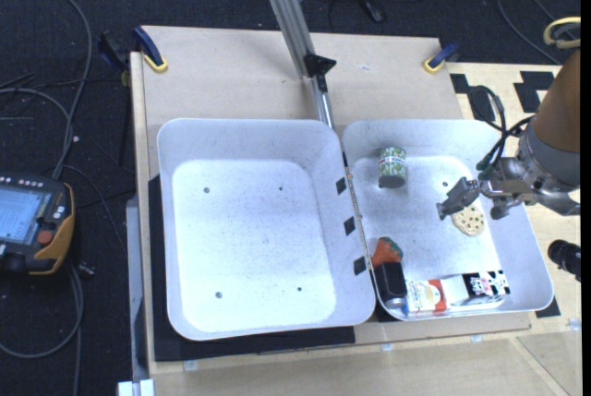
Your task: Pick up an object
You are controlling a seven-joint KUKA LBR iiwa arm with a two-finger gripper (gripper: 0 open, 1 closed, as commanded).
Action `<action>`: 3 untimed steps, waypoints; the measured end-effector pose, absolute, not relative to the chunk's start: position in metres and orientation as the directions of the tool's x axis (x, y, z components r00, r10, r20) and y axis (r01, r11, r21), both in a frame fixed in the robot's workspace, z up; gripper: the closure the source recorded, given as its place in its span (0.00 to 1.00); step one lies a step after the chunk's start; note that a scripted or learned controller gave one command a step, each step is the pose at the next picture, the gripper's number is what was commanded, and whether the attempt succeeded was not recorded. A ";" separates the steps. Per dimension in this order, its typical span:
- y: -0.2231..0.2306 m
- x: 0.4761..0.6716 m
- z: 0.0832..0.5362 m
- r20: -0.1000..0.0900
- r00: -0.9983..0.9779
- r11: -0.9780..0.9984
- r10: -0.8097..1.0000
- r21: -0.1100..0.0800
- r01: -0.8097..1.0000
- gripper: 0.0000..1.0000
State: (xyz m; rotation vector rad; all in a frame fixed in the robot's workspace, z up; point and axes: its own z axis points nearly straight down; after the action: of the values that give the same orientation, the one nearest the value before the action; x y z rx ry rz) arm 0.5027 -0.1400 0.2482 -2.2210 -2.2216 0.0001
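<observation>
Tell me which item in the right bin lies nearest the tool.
The tan spotted piece, just below the tool; the green can and front-edge box lie farther off.

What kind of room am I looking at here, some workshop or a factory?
Most likely a robotics lab, not a factory. A robot arm reaches over two white bins holding odd small items such as a small can, a handheld control pendant lies on the dark carpet, and loose cables trail around.

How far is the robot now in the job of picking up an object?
Done: the gripper is over the right bin, just left of a tan spotted piece. In hand: nothing visible between its fingers. Left: grasping and lifting; the green can, the orange object and the flat box lie untouched in that bin.
</observation>
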 end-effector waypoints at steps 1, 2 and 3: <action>-0.115 0.538 0.151 0.002 -0.002 0.002 1.000 -0.008 1.000 0.00; -0.037 0.573 0.190 0.002 -0.008 0.008 1.000 0.003 1.000 0.00; -0.084 0.599 0.188 -0.001 0.002 -0.002 1.000 0.000 1.000 0.00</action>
State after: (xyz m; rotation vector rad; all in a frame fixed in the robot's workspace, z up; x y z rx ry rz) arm 0.5994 -0.0837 0.1881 -2.2245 -2.2193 0.0009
